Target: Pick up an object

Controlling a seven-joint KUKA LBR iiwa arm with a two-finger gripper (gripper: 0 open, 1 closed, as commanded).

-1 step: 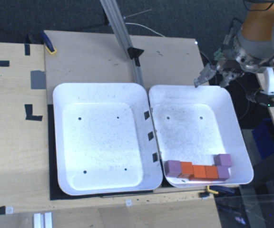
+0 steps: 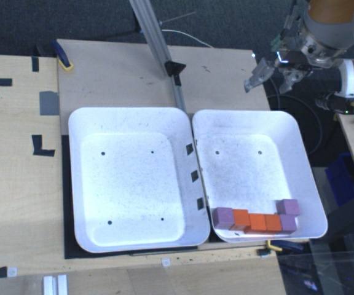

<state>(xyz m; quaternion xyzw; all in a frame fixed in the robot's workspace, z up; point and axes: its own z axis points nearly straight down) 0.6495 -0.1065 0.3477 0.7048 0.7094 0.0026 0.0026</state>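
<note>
Jaws (image 2: 258,78) hanging over bare worktop (image 2: 226,72), just beyond far edge of right bin (image 2: 300,140); whether spread or closed, cannot tell; nothing showing between them. Arm (image 2: 330,11) reaching in from beyond right bin's far right corner. Blocks sitting along right bin's near wall: purple block (image 2: 224,216), orange blocks (image 2: 257,221) beside it, two more purple blocks (image 2: 287,214) toward near right corner, one stacked. Left bin (image 2: 82,165) touching right bin's left side.
</note>
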